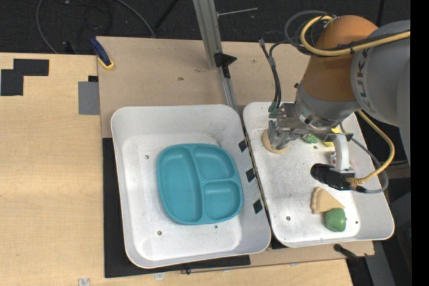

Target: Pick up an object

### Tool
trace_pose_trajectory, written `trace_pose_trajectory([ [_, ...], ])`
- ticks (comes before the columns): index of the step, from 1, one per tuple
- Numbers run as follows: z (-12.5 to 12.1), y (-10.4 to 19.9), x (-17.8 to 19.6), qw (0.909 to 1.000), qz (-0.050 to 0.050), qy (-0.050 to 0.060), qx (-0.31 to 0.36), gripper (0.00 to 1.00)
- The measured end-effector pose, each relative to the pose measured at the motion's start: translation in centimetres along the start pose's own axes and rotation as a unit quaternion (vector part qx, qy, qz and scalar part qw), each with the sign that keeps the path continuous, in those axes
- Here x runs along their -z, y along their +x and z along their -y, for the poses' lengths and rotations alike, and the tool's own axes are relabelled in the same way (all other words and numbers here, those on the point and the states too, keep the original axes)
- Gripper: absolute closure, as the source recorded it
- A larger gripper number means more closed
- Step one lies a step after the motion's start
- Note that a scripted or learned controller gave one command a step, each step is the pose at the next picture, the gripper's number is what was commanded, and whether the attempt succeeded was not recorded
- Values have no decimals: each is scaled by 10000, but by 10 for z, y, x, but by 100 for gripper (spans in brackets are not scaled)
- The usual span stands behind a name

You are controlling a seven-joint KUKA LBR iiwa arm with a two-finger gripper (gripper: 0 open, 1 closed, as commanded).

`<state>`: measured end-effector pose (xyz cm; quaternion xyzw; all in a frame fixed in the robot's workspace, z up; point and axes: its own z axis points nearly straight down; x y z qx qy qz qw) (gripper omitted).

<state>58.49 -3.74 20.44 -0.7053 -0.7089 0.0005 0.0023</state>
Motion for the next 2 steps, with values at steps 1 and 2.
trace_pose_trajectory([
  [1,-1,57,15,10000,6,-13,-4,100],
  [2,0,116,25,10000,3,-10,7,100],
])
